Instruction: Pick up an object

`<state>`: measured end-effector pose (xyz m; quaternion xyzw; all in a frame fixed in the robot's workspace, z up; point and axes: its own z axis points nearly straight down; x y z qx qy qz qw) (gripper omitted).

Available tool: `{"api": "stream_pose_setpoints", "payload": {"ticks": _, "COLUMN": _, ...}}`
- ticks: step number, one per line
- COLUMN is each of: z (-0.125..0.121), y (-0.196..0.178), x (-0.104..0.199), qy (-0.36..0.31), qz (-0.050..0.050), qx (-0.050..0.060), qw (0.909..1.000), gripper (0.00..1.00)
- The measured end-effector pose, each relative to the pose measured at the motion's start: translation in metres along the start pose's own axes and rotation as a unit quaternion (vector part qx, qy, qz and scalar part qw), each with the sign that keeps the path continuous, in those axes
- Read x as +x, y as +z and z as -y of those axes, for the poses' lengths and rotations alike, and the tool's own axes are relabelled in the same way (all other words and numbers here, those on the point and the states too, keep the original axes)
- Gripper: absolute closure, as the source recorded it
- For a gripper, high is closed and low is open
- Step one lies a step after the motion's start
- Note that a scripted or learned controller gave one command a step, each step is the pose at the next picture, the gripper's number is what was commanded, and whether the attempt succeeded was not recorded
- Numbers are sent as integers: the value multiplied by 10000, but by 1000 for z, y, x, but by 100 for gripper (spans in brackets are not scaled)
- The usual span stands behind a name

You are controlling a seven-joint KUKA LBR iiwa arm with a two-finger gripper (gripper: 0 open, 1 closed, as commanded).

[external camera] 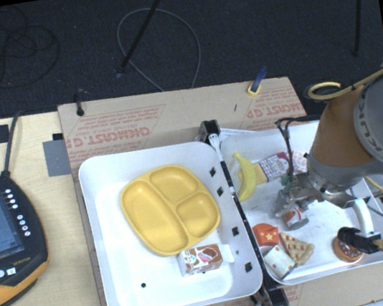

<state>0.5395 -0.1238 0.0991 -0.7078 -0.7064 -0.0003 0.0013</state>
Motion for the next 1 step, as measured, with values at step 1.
{"api": "stream_pose_setpoints", "payload": {"ticks": 1, "z": -31, "y": -94, "x": 72, "qy": -50, "qz": -1, "qx": -44, "qw": 10000, "gripper": 100}}
